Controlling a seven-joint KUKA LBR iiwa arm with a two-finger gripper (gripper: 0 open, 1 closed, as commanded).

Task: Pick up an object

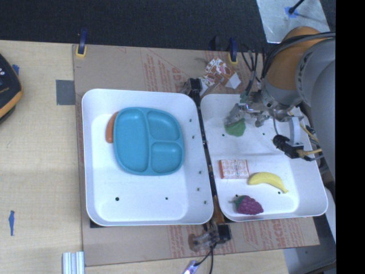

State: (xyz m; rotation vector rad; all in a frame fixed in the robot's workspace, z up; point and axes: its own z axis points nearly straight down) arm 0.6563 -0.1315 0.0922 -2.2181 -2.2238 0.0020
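Note:
My gripper [238,116] is low over the far left part of the right bin [308,207]. It sits right above a small green object [235,128], touching or nearly touching its top edge. Part of the green object is hidden under the gripper. Nearer the front of the same bin lie a red-and-white packet [234,168], a yellow banana [267,180] and a bunch of purple grapes [248,205].
The left bin [142,207] holds a blue divided plate [149,140] with an orange item [109,129] poking out from under its left edge. Cables and clamps [197,87] sit behind the bins. The grey arm [302,67] comes in from the right.

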